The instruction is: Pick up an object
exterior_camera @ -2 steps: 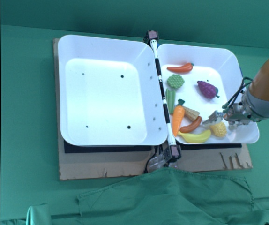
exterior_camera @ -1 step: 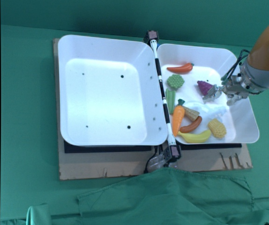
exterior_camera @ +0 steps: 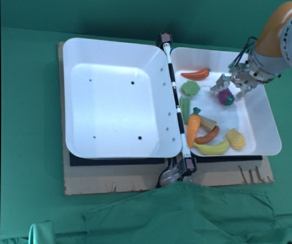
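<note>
Gripper (exterior_camera: 232, 85) spread apart | over purple toy (exterior_camera: 226, 97) | right bin (exterior_camera: 268, 131), toy food beside

- The gripper (exterior_camera: 231, 84) hangs over the right bin (exterior_camera: 262, 117), just above a purple toy (exterior_camera: 226, 97); fingers spread, nothing between them
- In that bin lie a red chilli (exterior_camera: 195, 74), a green round piece (exterior_camera: 190, 88), a carrot (exterior_camera: 192, 127), a sausage (exterior_camera: 207, 135), a banana (exterior_camera: 211, 148) and a corn cob (exterior_camera: 235, 139)
- The left bin (exterior_camera: 116, 98) sits beside it, their edges touching
</note>
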`<state>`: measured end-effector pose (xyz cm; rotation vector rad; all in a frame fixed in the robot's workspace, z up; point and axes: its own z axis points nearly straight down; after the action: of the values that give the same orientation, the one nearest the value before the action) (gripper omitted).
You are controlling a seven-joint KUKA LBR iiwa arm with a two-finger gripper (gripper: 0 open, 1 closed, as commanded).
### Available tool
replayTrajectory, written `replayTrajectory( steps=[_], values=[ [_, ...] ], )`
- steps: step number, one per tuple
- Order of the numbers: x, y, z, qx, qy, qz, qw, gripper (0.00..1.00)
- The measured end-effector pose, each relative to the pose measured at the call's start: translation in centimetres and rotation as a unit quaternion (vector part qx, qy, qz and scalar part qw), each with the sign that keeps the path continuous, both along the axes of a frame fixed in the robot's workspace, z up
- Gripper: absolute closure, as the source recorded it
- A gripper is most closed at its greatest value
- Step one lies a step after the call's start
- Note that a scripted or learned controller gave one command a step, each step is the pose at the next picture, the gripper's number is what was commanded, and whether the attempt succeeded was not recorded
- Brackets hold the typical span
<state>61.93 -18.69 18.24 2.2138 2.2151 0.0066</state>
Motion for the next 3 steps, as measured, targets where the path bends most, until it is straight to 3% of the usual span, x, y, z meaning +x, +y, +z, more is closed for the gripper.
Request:
replayTrajectory(
  steps=[1, 2, 3],
  values=[
    [0.1, -0.2, 1.7, -0.0023, -0.006, -0.003, 1.0000, 1.00],
    [-0.3, 6.8, 0.3, -0.0022, -0.003, 0.000, 1.0000, 1.00],
    [6.1, 0.1, 0.1, -0.0006, -0.002, -0.002, 1.0000, 1.00]
  ],
)
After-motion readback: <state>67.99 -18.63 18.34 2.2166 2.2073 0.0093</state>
